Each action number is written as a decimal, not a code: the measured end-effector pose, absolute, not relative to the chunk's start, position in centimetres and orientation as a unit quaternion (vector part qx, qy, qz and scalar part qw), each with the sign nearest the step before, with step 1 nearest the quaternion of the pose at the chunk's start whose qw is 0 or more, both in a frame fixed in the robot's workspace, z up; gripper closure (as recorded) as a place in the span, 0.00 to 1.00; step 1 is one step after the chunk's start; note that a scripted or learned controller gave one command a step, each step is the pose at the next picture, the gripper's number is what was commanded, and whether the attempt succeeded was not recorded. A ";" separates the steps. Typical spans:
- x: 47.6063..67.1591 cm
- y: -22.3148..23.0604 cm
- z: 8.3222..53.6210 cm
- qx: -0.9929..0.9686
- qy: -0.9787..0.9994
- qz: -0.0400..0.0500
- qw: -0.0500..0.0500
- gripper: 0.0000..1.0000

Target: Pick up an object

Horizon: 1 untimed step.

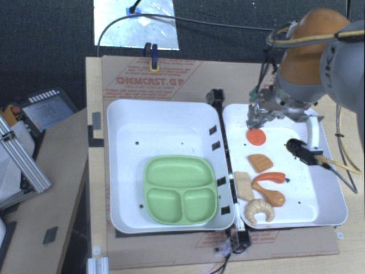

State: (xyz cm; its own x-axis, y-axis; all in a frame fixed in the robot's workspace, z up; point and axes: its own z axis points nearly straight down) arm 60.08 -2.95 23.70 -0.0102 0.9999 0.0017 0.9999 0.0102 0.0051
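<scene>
Hovering just above the red disc [256, 136] in the right bin [328, 210], the claw [255, 119] has nothing lifted yet, grip unreadable from here.

Bench [68, 170] with 2 white bins [165, 119] on brown board [171, 76]

My arm [336, 56] was grey, rounded and bulky, with a broad orange band above the wrist — thin yellowish cables looped over it — ending in a metallic gripper [255, 119].
</scene>
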 end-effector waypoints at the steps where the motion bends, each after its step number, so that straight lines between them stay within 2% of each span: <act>1: 61.3 2.9 24.3 0.703 0.711 0.002 0.000 1.00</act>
